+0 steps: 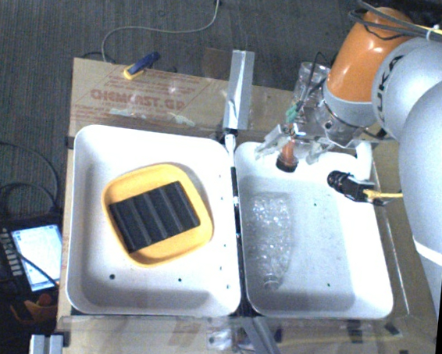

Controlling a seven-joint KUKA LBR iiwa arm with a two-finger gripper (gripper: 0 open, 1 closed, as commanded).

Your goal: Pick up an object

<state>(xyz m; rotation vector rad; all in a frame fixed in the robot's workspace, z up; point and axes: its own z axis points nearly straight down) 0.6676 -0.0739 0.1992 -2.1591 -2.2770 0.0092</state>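
Note:
My gripper (288, 149) hangs over the far left corner of the right bin (338, 255), close to its back wall. A small reddish-brown thing (287, 157) with a dark base sits right at the gripper's tip; whether it is held is not clear. A clear, crumpled plastic bottle (268, 236) lies lengthwise on the left side of the right bin, nearer the front than the gripper. In the left bin (85, 276) rests a yellow, rounded tray-like object with a black ridged panel (157, 213), tilted at a slant.
The bins sit on a cardboard sheet (151, 98) bearing a small blue and yellow tool (141, 63) at the back left. A metal bar (238, 95) stands behind the gap between the bins. A handheld device (29, 250) and cables lie on the floor at left.

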